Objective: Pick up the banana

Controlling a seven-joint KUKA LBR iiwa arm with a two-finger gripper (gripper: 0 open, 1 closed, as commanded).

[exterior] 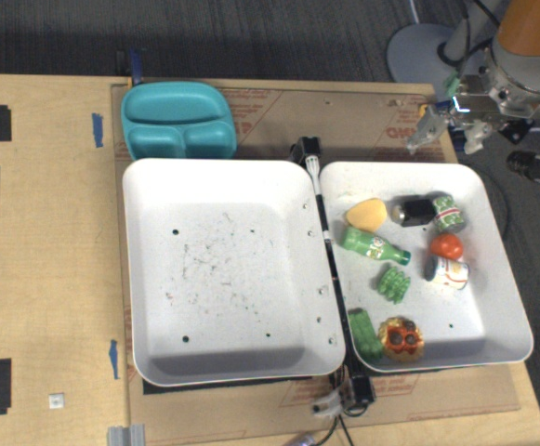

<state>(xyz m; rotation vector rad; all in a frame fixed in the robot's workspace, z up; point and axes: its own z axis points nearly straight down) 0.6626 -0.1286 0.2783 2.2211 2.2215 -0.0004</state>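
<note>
The banana (367,214) is a short, rounded yellow piece lying in the upper left part of the right bin (479,328). My gripper (451,130) hangs above the bench just beyond that bin's far edge, up and to the right of the banana and well apart from it. Its two pale fingers (426,131) stand spread, with nothing between them.
Around the banana lie a green bottle (375,245), a black item (415,211), a green and white can (448,212), a red tomato (446,246), a green bumpy piece (393,283) and an orange-brown ball (401,338). The left bin (223,249) adjoins. A teal tray (178,119) sits behind it.
</note>
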